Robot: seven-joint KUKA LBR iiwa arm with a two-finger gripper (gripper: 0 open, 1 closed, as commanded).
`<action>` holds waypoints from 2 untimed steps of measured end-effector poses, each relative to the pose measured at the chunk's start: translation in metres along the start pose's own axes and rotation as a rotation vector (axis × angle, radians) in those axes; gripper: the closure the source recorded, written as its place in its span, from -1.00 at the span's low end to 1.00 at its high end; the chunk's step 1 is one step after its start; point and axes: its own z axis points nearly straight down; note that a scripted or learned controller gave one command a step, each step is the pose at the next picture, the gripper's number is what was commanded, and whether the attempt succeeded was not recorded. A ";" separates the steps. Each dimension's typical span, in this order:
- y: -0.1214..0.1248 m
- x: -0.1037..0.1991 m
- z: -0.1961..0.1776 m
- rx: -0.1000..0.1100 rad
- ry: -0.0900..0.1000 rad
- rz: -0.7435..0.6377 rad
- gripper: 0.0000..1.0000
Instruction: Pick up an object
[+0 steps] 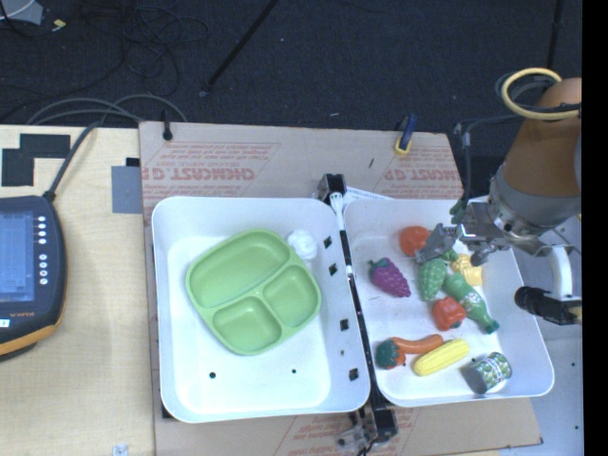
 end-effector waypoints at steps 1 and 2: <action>0.049 -0.012 0.130 0.003 -0.001 -0.004 -1.00; 0.049 -0.013 0.113 0.001 0.000 0.001 1.00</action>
